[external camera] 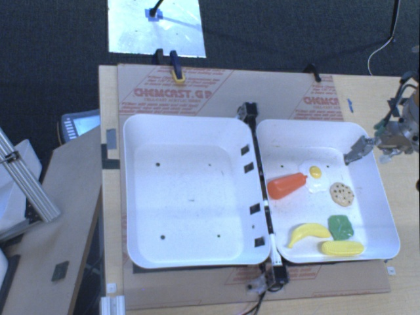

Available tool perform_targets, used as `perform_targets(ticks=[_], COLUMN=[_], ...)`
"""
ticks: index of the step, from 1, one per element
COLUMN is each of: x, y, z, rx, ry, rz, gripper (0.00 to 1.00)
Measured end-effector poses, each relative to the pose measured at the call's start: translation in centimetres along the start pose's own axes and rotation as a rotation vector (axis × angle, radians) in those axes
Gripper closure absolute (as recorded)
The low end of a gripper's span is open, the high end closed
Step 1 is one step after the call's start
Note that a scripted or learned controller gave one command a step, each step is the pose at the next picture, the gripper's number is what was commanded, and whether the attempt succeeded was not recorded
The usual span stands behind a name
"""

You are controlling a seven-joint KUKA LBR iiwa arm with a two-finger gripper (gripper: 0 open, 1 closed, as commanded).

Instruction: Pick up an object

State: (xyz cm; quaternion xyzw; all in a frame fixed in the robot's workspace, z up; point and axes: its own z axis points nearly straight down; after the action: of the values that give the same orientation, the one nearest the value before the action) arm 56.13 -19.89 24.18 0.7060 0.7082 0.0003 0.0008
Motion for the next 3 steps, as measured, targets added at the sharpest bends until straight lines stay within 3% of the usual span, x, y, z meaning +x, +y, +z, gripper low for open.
perform_targets(ticks=[1, 2, 3], x=[5.9, 5.5, 9.8], y=[11.3, 10.9, 3.8], z=[-6.6, -7.3, -18.6], rx=[-0.014, -0.006, -0.008], ry=[-0.002, -0.002, 0.001], rz=[-0.009, -0.006, -0.005], gripper=[0.0, 1.0, 1.0])
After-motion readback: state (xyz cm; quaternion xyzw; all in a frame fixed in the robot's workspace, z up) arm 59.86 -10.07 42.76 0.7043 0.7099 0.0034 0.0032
